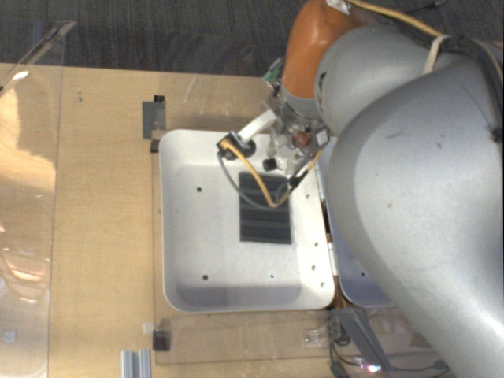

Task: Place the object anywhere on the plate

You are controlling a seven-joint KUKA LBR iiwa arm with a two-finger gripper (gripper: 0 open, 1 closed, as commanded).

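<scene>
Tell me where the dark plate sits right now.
The dark plate lies flat inside the left white bin, toward that bin's right side, directly below the gripper in the camera view.

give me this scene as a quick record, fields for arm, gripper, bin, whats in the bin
arm: grey with orange band, reaching in from the right
gripper: above the upper part of the left bin, fingers hard to make out
left bin: white, shallow
in bin: dark ridged rectangular plate lying flat
right bin: mostly covered by the arm

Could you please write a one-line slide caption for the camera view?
KUKA arm's gripper poised above a dark ribbed plate in the left white bin.
</scene>
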